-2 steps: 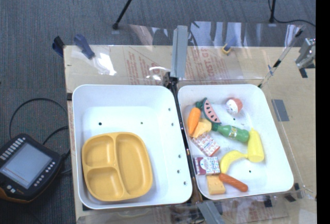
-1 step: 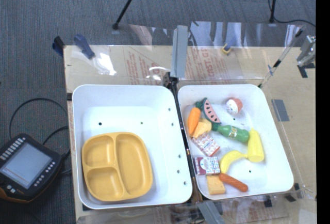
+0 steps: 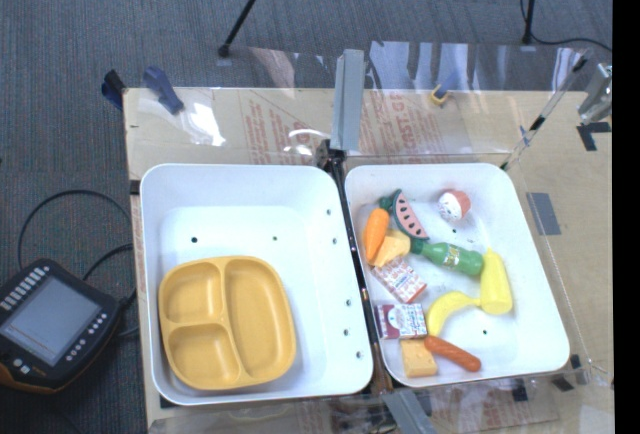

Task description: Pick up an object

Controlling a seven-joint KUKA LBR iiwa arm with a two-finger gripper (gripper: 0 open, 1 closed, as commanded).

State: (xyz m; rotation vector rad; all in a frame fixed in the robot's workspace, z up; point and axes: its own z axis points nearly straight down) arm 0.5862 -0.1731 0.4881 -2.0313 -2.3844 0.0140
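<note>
camera view: two bins on the bench (image 3: 190,127), the toys all in the right one.

the left bin (image 3: 250,184) holds just a yellow tray (image 3: 228,322). the right bin (image 3: 525,222) holds the heap, so any pick lies on the side the arm reaches in from. in it, from larger to smaller: a green bottle (image 3: 455,258) lying across the bin with its long axis near left-right; a corn cob (image 3: 495,284) touching the bottle's right end, its long axis running near to far, the piece closest to the arm's side and my likeliest target; a banana (image 3: 447,310) just beside it; a carrot (image 3: 374,234) by the left wall; a carton (image 3: 402,320); a melon slice (image 3: 409,214). i cannot tell the gripper's state.
</note>
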